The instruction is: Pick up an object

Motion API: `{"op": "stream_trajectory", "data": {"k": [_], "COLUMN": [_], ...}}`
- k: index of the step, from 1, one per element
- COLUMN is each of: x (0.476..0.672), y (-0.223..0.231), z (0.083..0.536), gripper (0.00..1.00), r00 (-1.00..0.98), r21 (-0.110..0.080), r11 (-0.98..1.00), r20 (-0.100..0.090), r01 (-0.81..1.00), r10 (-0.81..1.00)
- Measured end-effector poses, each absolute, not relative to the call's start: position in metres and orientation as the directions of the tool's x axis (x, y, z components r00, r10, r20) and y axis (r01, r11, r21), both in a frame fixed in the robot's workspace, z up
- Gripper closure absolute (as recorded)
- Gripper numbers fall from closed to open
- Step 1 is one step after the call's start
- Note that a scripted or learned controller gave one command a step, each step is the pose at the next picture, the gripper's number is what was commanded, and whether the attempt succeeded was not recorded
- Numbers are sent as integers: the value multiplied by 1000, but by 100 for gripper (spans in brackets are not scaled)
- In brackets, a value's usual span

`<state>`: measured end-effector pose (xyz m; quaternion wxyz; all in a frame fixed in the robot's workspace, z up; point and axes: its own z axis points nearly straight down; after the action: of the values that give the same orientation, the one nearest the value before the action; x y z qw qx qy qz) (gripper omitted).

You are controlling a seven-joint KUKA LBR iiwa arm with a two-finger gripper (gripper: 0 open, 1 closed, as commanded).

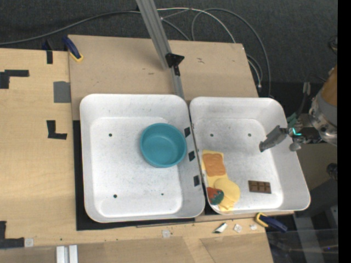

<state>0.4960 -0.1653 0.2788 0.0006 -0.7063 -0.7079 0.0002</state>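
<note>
My gripper (270, 140) hangs over the right side of the right bin (274, 109), reaching in from the right, with nothing visibly in it. Below and left of it, at the bin's left wall, lies an orange toast-like slab (213, 163). A yellow piece (229, 190) sits just below that, with a small red and teal item (214, 195) against it. A brown chocolate bar (259, 187) lies flat near the front of the bin, below the gripper. A teal bowl (162, 144) stands upright in the left bin (98, 147).
A slanted grey metal post (156, 26) rises behind the bins, with cables looping across the back. A yellow-blue clamp (74, 49) sits at the board's back left corner and another clamp (270, 221) at the front right.
</note>
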Motion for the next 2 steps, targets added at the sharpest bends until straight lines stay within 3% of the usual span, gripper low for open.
{"op": "stream_trajectory", "data": {"k": [2], "x": [500], "y": [-162], "z": [170], "gripper": [0], "r00": [-1], "r21": [-7], "r11": [1], "r20": [2], "r01": [1000], "r10": [1000]}}
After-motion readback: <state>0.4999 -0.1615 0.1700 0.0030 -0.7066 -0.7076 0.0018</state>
